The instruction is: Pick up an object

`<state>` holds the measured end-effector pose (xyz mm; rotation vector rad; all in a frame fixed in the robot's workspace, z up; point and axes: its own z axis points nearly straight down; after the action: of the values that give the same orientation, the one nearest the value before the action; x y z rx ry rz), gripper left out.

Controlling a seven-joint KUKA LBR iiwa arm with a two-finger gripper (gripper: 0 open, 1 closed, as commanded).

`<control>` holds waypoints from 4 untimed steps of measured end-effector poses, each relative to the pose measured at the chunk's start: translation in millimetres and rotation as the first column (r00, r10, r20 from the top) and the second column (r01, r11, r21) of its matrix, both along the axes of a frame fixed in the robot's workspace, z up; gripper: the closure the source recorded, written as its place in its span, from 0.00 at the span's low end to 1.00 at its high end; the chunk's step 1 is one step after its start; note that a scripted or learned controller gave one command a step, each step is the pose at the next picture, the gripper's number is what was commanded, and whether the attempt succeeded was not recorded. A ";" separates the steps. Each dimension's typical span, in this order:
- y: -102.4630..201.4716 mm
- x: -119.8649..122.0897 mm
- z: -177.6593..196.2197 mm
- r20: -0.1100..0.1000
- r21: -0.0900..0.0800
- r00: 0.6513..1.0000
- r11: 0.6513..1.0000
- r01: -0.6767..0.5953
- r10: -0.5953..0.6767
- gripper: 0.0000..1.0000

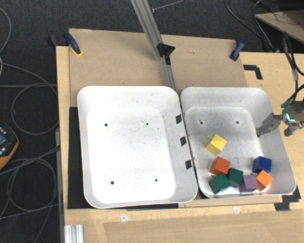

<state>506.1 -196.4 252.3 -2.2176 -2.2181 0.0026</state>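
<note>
Two shallow white bins sit side by side on the wooden bench. The left bin (129,146) has nothing in it but some dark dots on its floor. The right bin (228,110) holds seven small cubes, all gathered in its near part.

The yellow cube (216,144) lies alone, a little nearer the middle of the bin floor. Below it is the red-orange cube (221,165), and just beside that are the two green cubes: one dark green cube (219,183) at the front wall and another green cube (235,176) next to it. The purple cube (249,183) touches the green one on its right side. The orange cube (264,178) sits at the front right corner, and the blue cube (262,164) is just behind it.

The gripper (268,124) comes in from the right edge, over the right wall of the right bin, well apart from the cubes. One grey finger (266,125) points toward the bin floor. No cube is between the fingers; how wide they stand I cannot tell.

A metal pole (151,27) goes slanted up from behind the bins.
</note>
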 end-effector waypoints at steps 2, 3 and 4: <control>11.3 2.0 -50.9 -0.002 0.001 1.000 1.000 0.000 0.000 0.00; 11.5 -2.5 -94.1 -0.001 0.001 1.000 1.000 0.001 -0.001 0.00; 12.3 -3.3 -147.0 -0.001 0.000 1.000 1.000 0.000 0.000 0.00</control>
<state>502.8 -184.2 105.2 -2.2176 -2.2173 0.0029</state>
